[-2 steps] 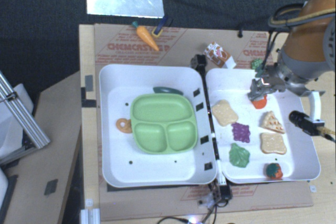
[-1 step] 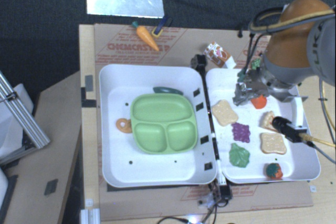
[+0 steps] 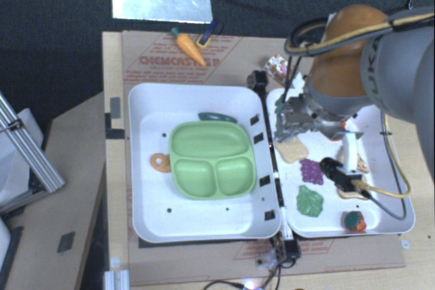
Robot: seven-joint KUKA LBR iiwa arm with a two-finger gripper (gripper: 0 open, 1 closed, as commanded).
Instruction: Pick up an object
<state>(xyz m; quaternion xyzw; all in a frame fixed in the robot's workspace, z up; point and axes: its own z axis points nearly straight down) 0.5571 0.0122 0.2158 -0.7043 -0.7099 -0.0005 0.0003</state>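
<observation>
Where fingers [image 3: 293,124] hover, cracker [image 3: 293,150] just below.

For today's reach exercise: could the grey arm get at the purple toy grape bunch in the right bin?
Probably yes: the purple toy grape bunch lies uncovered near the gripper, nothing on top.

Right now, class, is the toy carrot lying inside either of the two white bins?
No, the toy carrot lies on the cardboard behind the left bin, outside both bins.
</observation>
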